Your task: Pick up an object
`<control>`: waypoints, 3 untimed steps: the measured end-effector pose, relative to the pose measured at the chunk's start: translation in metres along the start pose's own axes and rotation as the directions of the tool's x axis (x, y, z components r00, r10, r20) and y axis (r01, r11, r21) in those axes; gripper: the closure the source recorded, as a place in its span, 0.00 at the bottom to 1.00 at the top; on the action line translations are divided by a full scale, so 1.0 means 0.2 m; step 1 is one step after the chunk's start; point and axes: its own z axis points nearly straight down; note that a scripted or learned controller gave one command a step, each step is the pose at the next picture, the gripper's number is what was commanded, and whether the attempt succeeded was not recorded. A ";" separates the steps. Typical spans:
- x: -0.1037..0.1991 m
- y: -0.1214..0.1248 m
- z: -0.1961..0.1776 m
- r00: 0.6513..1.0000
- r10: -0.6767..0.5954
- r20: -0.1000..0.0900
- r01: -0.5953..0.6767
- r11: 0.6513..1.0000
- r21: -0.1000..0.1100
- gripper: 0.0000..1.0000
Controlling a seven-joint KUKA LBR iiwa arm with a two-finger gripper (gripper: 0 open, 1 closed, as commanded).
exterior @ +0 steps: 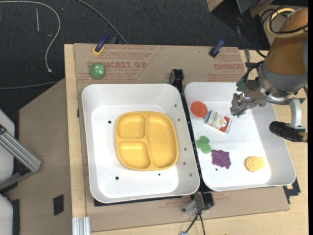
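Boxy milk carton [218, 122] beside jaws [238, 108]; jaw state unclear; knobbly yellow corn [254, 163].

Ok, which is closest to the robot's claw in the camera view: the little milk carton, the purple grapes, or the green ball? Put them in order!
From the gripper:
1. Milk carton, right bin, just beside it.
2. Purple grapes, same bin, lower down.
3. Green ball, outside the bins, far left corner.

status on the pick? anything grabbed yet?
Nothing looks picked yet. The gripper hangs over the right bin near its far side, just right of the small carton, with nothing visibly in it. The carton, orange piece, green piece, purple grapes and yellow corn all lie on the bin floor. Left: descend, grasp, lift.
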 end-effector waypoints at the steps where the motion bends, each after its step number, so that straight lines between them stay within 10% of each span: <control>1: 0.28 0.01 -0.02 1.000 -0.002 -0.002 0.002 1.000 0.001 1.00; 3: 0.74 0.14 0.06 1.000 0.000 0.000 0.000 1.000 0.001 1.00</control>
